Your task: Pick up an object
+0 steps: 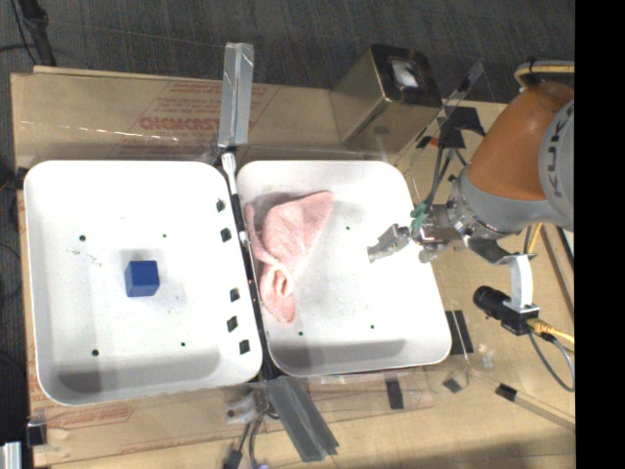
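Note:
A crumpled pink cloth (284, 245) lies in the right bin (391, 335), against its left wall. A small blue cube (143, 277) sits on the floor of the left bin (59, 360), left of its middle. My gripper (388, 243) hangs over the right side of the right bin, well to the right of the cloth and apart from it. Nothing can be seen held in it. The grey arm with its orange band (513, 149) reaches in from the right.
The two bins meet at a central rim with black clips (232, 262). A metal box (386, 91) stands behind the right bin. Cardboard (117, 106) lies under the bins. Cables and brackets (459, 130) crowd the bench right of the right bin.

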`<state>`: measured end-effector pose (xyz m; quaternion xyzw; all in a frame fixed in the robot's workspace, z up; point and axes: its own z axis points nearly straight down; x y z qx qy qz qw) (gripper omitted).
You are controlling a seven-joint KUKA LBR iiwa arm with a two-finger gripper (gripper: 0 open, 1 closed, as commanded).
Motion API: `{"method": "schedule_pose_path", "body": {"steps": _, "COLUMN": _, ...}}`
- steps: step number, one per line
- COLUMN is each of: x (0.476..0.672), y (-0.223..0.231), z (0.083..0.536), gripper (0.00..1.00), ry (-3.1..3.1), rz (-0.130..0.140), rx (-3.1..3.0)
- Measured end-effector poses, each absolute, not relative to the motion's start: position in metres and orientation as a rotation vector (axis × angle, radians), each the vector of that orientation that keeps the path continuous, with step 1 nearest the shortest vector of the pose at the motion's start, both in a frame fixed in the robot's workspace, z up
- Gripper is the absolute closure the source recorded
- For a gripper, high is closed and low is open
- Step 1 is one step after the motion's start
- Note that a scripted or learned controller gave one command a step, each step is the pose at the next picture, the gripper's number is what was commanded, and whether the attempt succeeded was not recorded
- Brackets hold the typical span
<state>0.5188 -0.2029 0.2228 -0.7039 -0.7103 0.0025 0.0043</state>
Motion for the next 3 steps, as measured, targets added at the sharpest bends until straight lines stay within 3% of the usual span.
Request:
{"method": "schedule_pose_path", "body": {"steps": 1, "x": 0.519, "y": -0.203, "z": 0.229, "gripper": 1.0, "ry": -2.226, "rz": 0.013, "rx": -2.195}}
{"method": "schedule_pose_path", "body": {"steps": 2, "x": 0.519, "y": -0.203, "z": 0.229, "gripper": 0.0, "ry": -2.226, "rz": 0.014, "rx": -2.195}}
{"method": "schedule_pose_path", "body": {"steps": 3, "x": 0.569, "y": -0.141, "z": 0.179, "gripper": 0.0, "ry": -2.352, "rz": 0.008, "rx": -2.069}}
